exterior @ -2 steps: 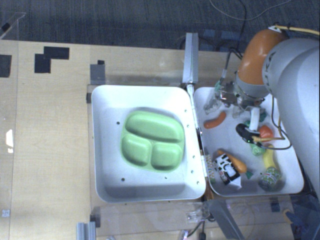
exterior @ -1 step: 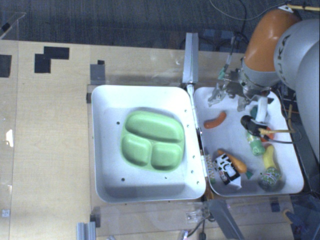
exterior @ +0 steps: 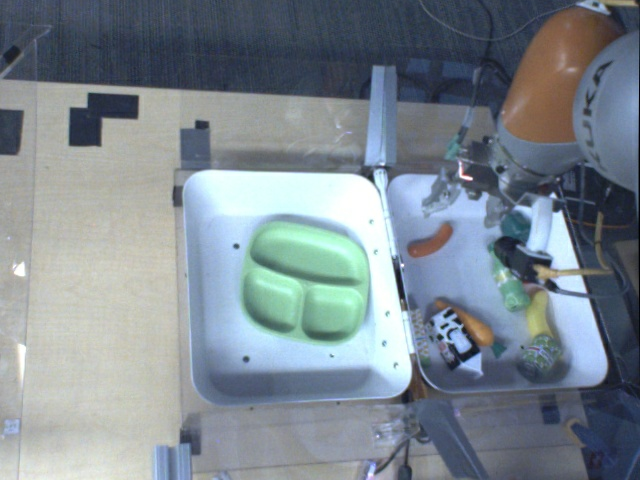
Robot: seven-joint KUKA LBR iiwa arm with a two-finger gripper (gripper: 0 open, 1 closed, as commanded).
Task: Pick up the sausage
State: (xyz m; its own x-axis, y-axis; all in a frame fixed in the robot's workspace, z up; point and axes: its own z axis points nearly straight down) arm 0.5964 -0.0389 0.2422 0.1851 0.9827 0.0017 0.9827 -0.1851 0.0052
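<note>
Camera view: end effector [exterior: 466, 197], fingers apart, hangs above the sausage [exterior: 431, 240] in the right bin [exterior: 590, 368]; no legible writing.

The arm [exterior: 575, 78] at two o'clock is a bulky rounded shell, glossy orange on top and pale grey beside and below it. Thin dark cables loop above it. Its end effector [exterior: 470, 193] is grey metal with a small red light.
</note>
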